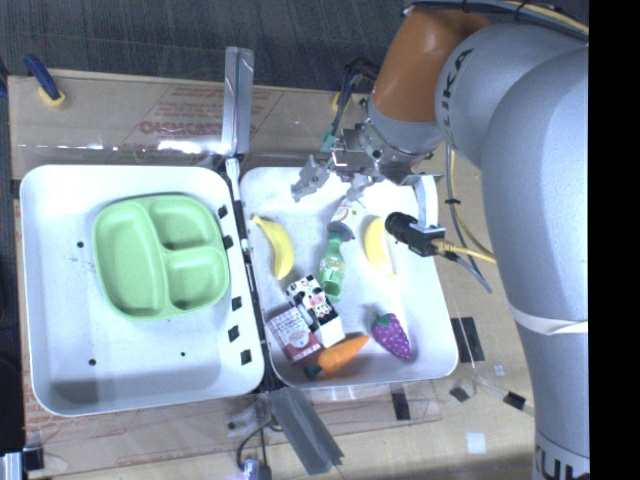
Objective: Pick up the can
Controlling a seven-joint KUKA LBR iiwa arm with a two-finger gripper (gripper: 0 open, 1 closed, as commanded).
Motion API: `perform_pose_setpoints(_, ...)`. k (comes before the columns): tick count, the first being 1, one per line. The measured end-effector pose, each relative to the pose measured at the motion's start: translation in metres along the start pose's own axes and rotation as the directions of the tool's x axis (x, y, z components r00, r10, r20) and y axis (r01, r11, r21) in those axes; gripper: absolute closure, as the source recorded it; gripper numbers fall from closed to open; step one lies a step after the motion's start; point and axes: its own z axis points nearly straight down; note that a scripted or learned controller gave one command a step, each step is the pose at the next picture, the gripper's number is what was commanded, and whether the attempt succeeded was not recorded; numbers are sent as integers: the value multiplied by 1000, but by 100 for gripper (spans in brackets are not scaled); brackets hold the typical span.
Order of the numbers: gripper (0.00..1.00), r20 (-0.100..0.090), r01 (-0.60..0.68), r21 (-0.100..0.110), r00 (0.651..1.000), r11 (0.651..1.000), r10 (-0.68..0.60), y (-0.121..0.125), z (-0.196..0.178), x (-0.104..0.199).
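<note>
Camera view puts my claw (325, 173) over the right bin's (432, 353) far end, nothing in it; whether it's spread I can't tell. Approach step. Likely the can (293, 333) lies nearer, beside the carrot (342, 353); next, come across and descend.

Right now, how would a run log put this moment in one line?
gripper: above right bin's far end | can: lying near front, not held | stage: approaching
</note>
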Motion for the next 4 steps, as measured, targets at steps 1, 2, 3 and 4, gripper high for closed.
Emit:
perform_pose_setpoints(1,0,2,-6,0,1000,1000,6,16,56,-68)
perform_pose_setpoints(2,0,-2,57,3,998,998,-57,12,58,-74)
perform_pose_setpoints(3,0,5,128,-11,992,992,-128,27,108,-83)
perform_pose_setpoints(4,100,2,133,-5,991,991,-133,27,100,-81)
